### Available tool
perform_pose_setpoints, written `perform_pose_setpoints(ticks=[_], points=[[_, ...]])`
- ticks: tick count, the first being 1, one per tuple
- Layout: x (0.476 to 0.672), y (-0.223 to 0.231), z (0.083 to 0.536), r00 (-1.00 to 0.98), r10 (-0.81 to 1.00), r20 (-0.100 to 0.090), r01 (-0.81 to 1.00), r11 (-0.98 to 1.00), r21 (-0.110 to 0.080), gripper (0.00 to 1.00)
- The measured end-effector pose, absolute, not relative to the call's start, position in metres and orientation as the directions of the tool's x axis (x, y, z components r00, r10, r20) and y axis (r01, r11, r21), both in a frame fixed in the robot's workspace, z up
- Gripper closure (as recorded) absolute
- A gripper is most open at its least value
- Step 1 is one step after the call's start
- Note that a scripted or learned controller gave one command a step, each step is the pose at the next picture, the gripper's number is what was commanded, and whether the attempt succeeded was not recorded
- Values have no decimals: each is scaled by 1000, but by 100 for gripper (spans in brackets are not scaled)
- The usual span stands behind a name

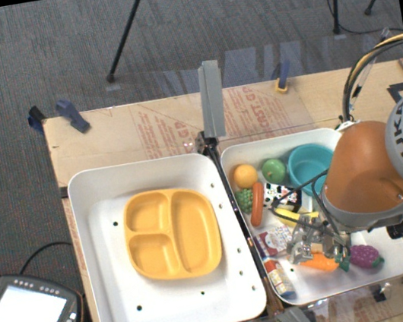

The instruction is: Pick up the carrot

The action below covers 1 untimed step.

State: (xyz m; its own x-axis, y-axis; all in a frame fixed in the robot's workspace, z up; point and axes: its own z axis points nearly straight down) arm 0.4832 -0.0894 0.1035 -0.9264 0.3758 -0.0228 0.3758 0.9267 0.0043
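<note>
Carrot lies in the right bin, near its front edge, orange body pointing left w/ green top toward the purple grapes just beside it. Gripper is low over the clutter, directly above/behind the carrot, but whether it's released or clenched I can't tell; the metal parts blur into the toys under them, and nothing shows the carrot actually held. Risks, as I judge them: the carrot is crowded, w/ grapes touching or nearly touching its top end and a small bottle + a printed packet close on the left, so a grasp could catch a neighbour instead or shove the carrot against the bin's front wall. It's tapered and looks like smooth plastic, so prob. slips out if pinched near the thin end. The bulky orange wrist blocks much of the bin, so a miss would be hard to spot. Rest of that bin: teal bowl, green and orange fruit, a red-orange piece by the divider. Left bin holds a yellow divided plate. Bins sit on a cardboard-covered bench; grey carpet floor, tripod legs behind, teach pendant at lower left.
</note>
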Motion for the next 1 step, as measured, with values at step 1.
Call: perform_pose_setpoints(ticks=[1], points=[[478, -127, 237, -999, -39, -8, -39, 999, -2, 100]])
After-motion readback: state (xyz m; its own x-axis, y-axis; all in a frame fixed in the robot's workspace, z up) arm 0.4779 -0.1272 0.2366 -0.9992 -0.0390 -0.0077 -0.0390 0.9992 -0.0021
